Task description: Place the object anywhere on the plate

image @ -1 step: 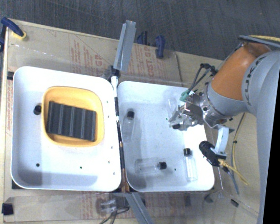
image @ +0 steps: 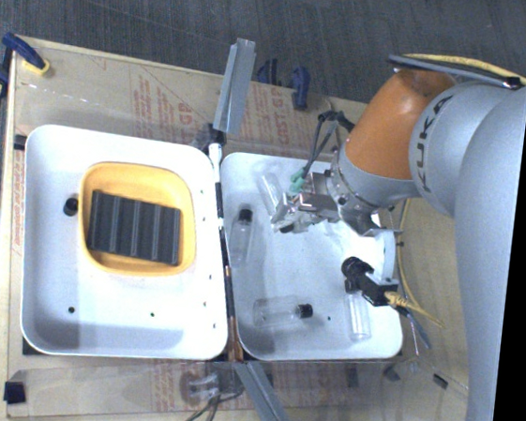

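Risk, we judge, lies in grasping: the objects in the right bin (image: pixel 375 345) are clear vials, like one (image: pixel 282 312) near its front wall, slippery and hard to pinch. Gripper (image: pixel 291 208) hovers at that bin's rear; we cannot tell its state. Plate (image: pixel 139 179) sits left of that bin, rims between.

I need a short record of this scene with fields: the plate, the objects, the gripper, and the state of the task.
plate: yellow plate with a dark ribbed insert, in the left bin
objects: clear bottles with black caps lying in the right bin
gripper: gripper over the upper part of the right bin; any hold is unclear
task state: no bottle on the plate yet
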Robot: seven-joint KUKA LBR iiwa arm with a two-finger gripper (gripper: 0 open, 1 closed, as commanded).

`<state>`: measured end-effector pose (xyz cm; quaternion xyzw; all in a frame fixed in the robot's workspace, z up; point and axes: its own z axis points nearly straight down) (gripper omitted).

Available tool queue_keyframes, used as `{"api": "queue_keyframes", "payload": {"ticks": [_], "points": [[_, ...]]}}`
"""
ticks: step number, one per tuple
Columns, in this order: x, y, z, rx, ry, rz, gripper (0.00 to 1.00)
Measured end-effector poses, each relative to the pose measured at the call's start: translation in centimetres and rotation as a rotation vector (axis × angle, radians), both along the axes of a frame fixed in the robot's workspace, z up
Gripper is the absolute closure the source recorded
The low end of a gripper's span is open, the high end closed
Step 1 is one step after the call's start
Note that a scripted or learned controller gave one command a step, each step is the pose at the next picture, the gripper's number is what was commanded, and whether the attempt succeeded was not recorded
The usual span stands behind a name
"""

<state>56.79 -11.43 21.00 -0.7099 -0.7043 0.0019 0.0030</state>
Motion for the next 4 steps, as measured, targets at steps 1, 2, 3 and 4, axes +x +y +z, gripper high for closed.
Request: {"api": "queue_keyframes", "payload": {"ticks": [1, 2, 3, 4], "points": [[1.5, 5.8, 0.4, -0.002, -0.003, 0.115, 1.0], [4.6, 10.7, -0.7, -0.001, -0.004, 0.202, 1.0], [2.9, 10.7, -1.9, 0.001, 0.0, 0.496, 1.0], [3.0, 10.7, -1.9, 0.001, -0.001, 0.495, 0.0]]}}
